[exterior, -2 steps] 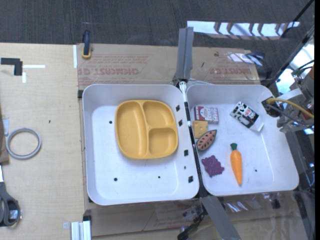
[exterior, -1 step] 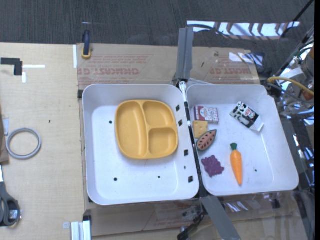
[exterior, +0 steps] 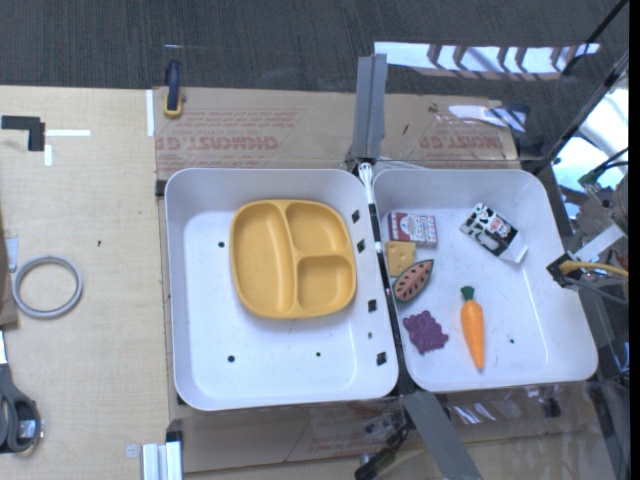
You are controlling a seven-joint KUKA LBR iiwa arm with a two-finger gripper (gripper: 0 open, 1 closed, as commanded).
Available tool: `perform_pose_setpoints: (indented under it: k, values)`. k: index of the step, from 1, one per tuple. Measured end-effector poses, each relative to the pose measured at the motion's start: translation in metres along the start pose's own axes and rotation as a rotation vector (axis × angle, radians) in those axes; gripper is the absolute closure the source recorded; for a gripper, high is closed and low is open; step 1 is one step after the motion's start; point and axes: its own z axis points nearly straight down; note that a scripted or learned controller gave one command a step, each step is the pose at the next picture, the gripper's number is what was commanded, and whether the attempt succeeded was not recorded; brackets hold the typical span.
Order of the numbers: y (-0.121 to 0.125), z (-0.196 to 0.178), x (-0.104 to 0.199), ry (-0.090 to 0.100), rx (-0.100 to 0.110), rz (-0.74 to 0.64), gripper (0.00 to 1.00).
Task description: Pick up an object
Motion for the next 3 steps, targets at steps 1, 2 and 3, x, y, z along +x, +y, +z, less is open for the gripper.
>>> perform_pose_setpoints:
  k: [1,2,3]
  values:
    - [0.000,0.000,0.000,0.000,0.000,0.001,0.00]
    - [-0.012,0.084,-0.037,0.000,0.001,0.192,0.00]
    - [0.020,0.090,0.030,0.001,-0.001,0.247,0.00]
